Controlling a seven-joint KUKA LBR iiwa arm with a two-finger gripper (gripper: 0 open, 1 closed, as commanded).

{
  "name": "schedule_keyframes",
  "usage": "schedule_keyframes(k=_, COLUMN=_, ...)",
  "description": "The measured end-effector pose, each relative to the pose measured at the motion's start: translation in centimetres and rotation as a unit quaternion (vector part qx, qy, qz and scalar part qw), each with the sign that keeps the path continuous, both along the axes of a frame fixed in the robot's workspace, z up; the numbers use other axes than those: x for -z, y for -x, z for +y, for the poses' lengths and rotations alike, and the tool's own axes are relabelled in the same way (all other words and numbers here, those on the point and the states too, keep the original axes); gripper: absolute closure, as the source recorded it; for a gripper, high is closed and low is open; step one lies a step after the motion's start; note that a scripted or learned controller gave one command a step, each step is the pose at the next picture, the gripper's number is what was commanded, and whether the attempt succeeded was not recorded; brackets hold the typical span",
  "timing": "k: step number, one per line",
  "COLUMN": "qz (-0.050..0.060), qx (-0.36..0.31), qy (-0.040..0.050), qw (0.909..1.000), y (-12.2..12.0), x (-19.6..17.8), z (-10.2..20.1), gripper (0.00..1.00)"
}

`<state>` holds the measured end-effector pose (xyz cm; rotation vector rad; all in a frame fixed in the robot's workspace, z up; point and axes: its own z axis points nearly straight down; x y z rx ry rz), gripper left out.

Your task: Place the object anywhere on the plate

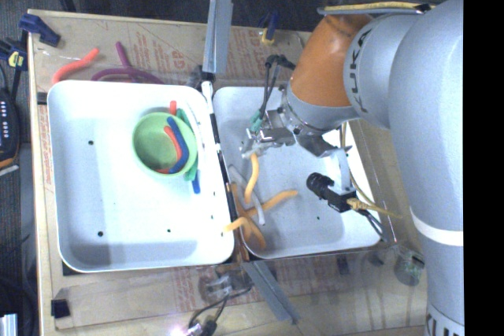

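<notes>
Yellow strip [251, 177] is in the right bin [315, 236], its upper end meeting the tip of the gripper [254, 147]; whether the gripper is clamped on it cannot be told. At least two more yellow strips [277, 200] lie crossed near that bin's front left corner. Left bin [94, 201] holds one green plate [152, 144], bearing one red strip [170, 136], one blue strip [181, 144] and one green strip [190, 157].

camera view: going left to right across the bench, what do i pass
left white bin → green plate → tool → grey arm. The yellow strips are left out because they overlap the tool's position.
</notes>
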<state>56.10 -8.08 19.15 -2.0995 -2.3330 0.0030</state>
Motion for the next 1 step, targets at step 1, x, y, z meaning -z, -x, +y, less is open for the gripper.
schedule_keyframes(k=1, qz=-0.001, qx=-0.08, qy=-0.0001, qw=0.9968, y=-6.9, x=0.03, z=5.82, gripper=1.0)
